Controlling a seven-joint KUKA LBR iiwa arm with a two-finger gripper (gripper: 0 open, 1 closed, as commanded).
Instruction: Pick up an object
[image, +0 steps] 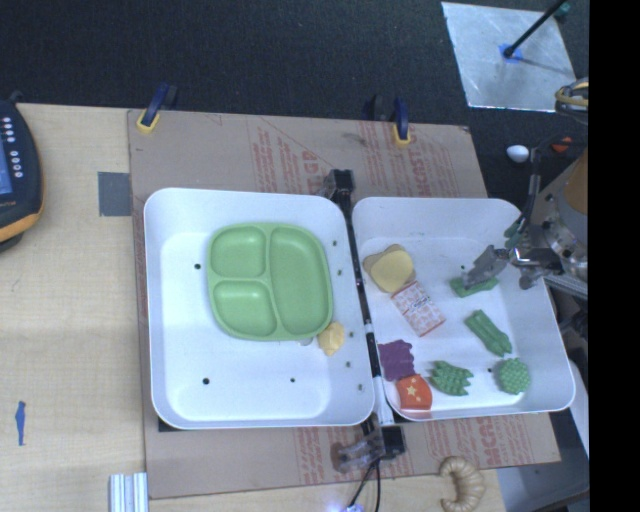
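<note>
I reach in from the right edge, low over the right bin (440, 212), with most of my arm cut off past the frame; only grey wrist hardware and a sliver of the orange band show there. My gripper (490, 265) sits over the upper right part of that bin, angled down and to the left, its tip just above or touching a small green toy piece (472, 286). I cannot tell whether that piece is between the fingers or only lying under them, and the finger spread is too blurred to judge.

Elsewhere in the right bin lie a yellow rounded toy (390, 267), a pink-and-white packet (418, 308) just below it, a green ridged piece (488, 332), a purple piece (396, 356), a red-and-orange block (414, 393), a green leafy piece (451, 378) and a green bumpy ball (513, 376) near the lower right corner.

The left bin (180, 380) holds a green divided plate (270, 281), with a small yellow piece (331, 339) touching its lower right rim.

On the bench (60, 330), a curled tan object (463, 483) below the bins is cut off by the frame, as is a dark device (15, 165) at the left edge.
</note>
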